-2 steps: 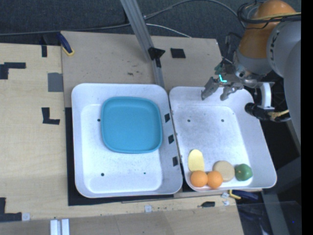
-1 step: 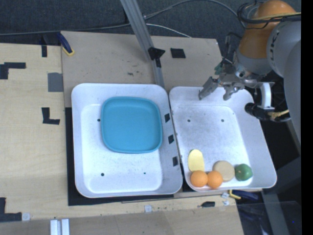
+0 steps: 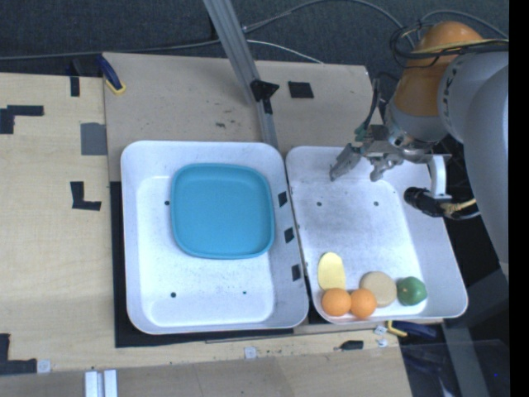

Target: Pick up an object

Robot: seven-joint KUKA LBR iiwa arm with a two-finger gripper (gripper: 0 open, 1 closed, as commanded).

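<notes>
My gripper hangs open over the far end of the right bin, its two grey fingers spread with nothing between them. Along that bin's near edge lie a pale yellow piece, two orange balls, a beige round piece and a green ball. They sit well below the gripper in the view, apart from it.
The left bin holds a blue square plate. A slanted metal post rises behind the bins. The arm's black cable and connector hang over the right bin's right rim.
</notes>
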